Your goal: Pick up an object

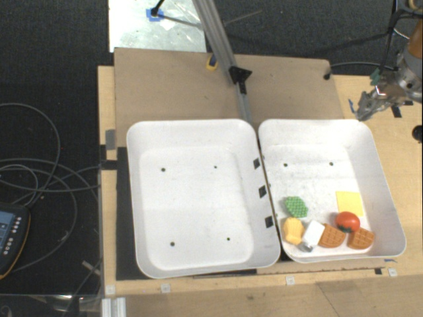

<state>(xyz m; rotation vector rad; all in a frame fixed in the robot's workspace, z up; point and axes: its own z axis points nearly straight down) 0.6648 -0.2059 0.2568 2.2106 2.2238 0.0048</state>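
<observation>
Gripper (365, 106) hangs at the upper right of the scene, just outside the far right corner of the right bin (380, 157), over the bare brown tabletop (284, 88). Its fingers are small and blurred against the wrist hardware, so I cannot tell whether they are spread or closed; nothing shows between them.

Every candidate for picking lies in one cluster, well apart from the gripper, toward the camera and slightly to the left of it, along the near wall of that same right bin. Closest to the gripper in the cluster is a flat yellow square (349, 203). Touching its near edge is a red round piece (348, 221). Just beyond, against the bin's near wall, sit two brown waffle-like pieces (360, 239), side by side. Farther left from the gripper come a white block (312, 232), a small orange-yellow lump (293, 230), and a green knobbly piece (296, 207), which stands a little apart from the others.

The left bin (142, 177) lies farther still from the gripper, beyond the divider.

My judgement: the coming move turns on travel toward the camera along the right bin's right-hand side, then a descent. The green piece looks the easiest target, having free space around it.
</observation>
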